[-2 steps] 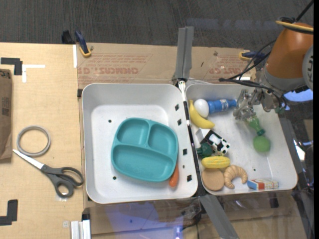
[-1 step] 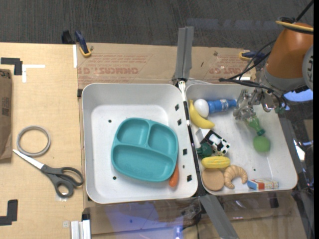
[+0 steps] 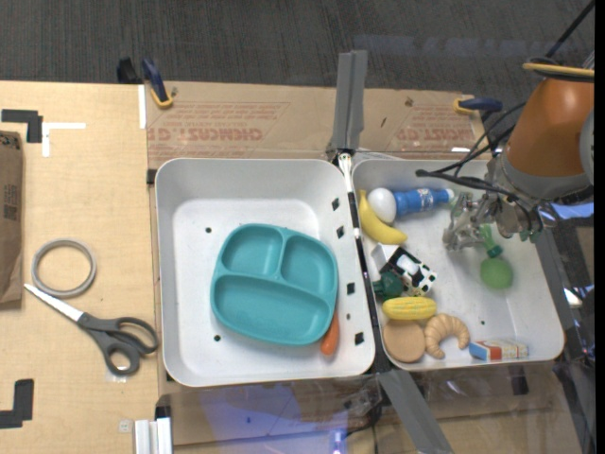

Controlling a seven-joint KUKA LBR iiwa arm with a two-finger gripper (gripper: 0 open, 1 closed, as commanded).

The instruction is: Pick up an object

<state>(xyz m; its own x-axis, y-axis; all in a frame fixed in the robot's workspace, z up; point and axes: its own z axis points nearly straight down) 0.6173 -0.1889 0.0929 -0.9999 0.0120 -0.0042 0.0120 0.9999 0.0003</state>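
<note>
Hovers low in the right bin, tool just left of the green ball, probably lining up a grab. Can't tell its state, too blurry.

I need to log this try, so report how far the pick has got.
Done: the arm has reached over the right bin, and the gripper sits low there, near the green ball. In hand: nothing visibly gripped, so no pick to log. Left: grasp and lift one item. The banana, corn cob, croissant and blue bottle all lie in that bin.
</note>
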